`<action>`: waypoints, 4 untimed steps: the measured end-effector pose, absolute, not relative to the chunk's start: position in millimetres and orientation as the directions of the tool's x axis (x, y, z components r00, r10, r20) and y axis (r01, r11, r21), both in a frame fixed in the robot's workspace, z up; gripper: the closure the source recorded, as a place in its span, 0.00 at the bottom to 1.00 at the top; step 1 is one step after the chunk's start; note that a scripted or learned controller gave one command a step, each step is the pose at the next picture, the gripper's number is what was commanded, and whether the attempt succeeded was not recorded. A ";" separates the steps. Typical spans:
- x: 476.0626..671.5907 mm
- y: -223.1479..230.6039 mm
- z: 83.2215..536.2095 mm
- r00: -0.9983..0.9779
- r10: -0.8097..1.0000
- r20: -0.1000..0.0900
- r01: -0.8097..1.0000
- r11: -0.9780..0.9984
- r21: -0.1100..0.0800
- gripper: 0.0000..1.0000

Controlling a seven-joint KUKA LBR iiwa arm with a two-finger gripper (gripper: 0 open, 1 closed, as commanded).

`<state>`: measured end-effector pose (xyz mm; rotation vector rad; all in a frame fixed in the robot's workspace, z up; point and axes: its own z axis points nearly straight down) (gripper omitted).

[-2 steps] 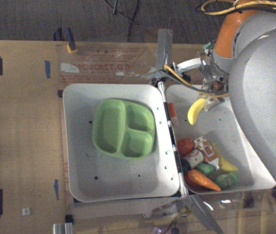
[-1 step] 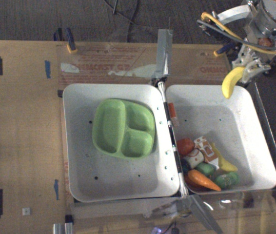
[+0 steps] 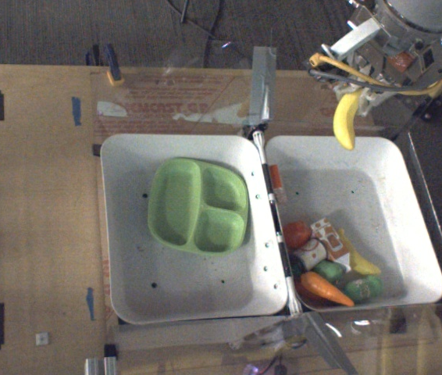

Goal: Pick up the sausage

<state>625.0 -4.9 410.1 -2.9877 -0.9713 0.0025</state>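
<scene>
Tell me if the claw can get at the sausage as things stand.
Probably not yet: the claw carries a banana. The sausage itself lies uncovered against the left wall of the right bin, apart from the toy pile.

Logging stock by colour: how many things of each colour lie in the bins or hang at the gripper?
Yellow: 2, curved plastic banana under the gripper, banana-like piece
Green: 3, divided plastic plate, two round toys
Orange: 1, carrot
Red: 2, tomato-like toy, slim sausage
White-orange: 1, box
Total: 9
</scene>
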 end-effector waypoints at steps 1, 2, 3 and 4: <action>638.8 -64.3 320.2 0.801 0.599 -0.004 0.599 -0.801 -0.003 1.00; 641.4 -50.5 333.2 0.628 0.778 -0.001 0.778 -0.628 0.000 1.00; 626.1 -82.8 202.5 0.640 0.768 -0.001 0.768 -0.640 -0.003 1.00; 523.6 -50.6 183.5 0.632 0.775 -0.001 0.775 -0.632 -0.004 1.00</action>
